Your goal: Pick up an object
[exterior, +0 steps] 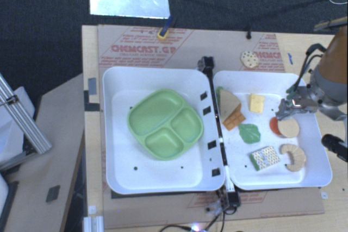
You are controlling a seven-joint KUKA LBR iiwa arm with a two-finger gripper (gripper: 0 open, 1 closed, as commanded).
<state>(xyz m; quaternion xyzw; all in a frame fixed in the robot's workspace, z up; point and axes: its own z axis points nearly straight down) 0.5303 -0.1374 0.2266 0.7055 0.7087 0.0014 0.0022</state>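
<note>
Your jaws (285,111) hang low over the right bin (315,171), just above the round tan slice (289,128) that overlaps a red slice (274,126); you cannot tell whether they are parted or clenched. Nearby lie a yellow cheese block (256,102), a green leaf (250,133) and a pretzel-shaped piece (294,157). The left bin (117,171) holds a green divided plate (165,124).

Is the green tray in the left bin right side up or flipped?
Right side up: the green tray lies flat in the left bin, its three compartments facing the camera, with nothing in them.
</note>
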